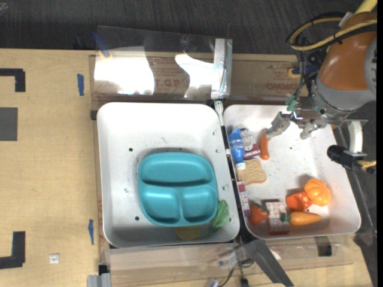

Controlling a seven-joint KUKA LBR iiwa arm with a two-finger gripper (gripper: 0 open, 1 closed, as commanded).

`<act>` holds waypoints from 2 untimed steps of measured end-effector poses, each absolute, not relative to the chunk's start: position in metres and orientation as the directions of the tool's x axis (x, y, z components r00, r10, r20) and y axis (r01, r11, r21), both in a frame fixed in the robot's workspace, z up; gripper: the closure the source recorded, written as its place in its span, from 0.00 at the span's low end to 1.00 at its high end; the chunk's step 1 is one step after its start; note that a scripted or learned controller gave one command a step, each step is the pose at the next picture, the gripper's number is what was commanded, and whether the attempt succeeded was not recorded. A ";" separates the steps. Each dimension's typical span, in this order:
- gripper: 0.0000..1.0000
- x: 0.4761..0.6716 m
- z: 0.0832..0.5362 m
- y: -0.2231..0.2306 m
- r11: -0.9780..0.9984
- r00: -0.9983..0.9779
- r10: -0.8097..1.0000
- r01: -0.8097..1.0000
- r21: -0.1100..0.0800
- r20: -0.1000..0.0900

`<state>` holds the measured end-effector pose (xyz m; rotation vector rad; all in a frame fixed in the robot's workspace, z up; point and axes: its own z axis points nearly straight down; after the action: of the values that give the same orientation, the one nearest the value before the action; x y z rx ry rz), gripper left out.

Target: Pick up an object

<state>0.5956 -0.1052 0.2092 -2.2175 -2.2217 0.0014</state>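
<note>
1. Pale wooden counter carries two white bins side by side; the left bin holds a teal tray, the right bin holds the small clutter.
2. My tool hangs over the right bin's far end, fingers spread apart and gripping nothing.
3. Nearest target, I judge: the small orange piece just beside the blue bottle by the dividing wall.
4. To do it well, I should centre over that piece, turn the fingers across its narrow width and descend straight.
5. Risk: the bottle and wall crowd it, so a finger may catch them.
6. Alternative: the orange fruit near the front, with more room.
</note>
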 end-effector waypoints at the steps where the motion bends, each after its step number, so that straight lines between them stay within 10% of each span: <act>1: 0.00 0.573 0.277 -0.095 -0.040 0.040 0.999 0.999 0.005 -0.001; 2: 0.00 0.604 0.203 -0.106 0.077 -0.077 0.997 0.997 -0.006 0.002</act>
<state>0.6045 -0.1064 0.2028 -2.1301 -2.3020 0.0053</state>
